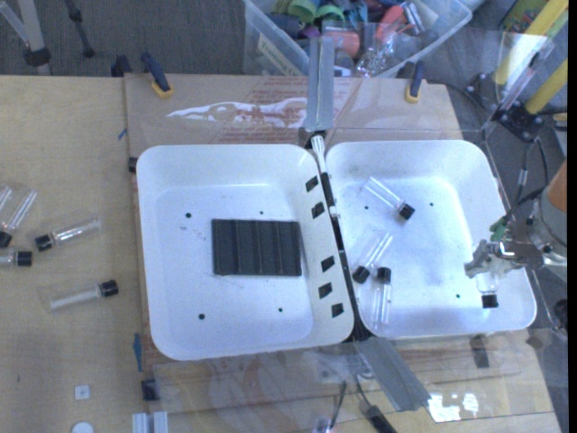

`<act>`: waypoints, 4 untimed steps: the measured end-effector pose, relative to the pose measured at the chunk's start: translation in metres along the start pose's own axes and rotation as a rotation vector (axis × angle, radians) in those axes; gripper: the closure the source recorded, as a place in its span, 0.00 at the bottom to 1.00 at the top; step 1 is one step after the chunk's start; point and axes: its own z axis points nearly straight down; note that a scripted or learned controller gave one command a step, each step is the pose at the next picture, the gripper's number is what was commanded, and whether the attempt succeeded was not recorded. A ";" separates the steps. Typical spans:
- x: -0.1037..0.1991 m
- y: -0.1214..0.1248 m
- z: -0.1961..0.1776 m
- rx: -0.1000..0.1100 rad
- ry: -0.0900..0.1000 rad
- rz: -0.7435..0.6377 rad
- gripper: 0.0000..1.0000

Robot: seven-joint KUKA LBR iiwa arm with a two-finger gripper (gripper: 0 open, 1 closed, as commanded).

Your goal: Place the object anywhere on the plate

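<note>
Four clear tubes with black caps are lying loose on the worktop (63,142) at the far left, around nine o'clock; a fifth, cut by the left edge, is hard to count for certain. One of them, a capped tube (83,294), is lying nearly level with its cap toward three o'clock. Two white bins are sitting side by side. The left bin (162,323) is carrying one dark ribbed plate (256,247) near its middle, long side running nine to three.

The right bin (451,161) is holding three clear tubes. The upper tube (388,198) is pointing its black cap toward four o'clock. The middle tube (371,257) is slanting with its cap toward seven o'clock. The lower tube (383,296) is lying almost twelve to six, cap at twelve.

The gripper (491,273) is hanging over the right bin's three o'clock rim. Its fingers are blurred; whether they are apart or together cannot be told. A small dark piece just below it is too small to identify.
</note>
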 end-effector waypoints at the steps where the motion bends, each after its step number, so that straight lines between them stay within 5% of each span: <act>1: 0.074 0.086 -0.039 0.001 -0.001 0.106 1.00; 3: 0.220 0.019 -0.025 0.007 0.000 0.166 1.00; 4: 0.299 0.078 -0.158 0.000 -0.001 -0.042 1.00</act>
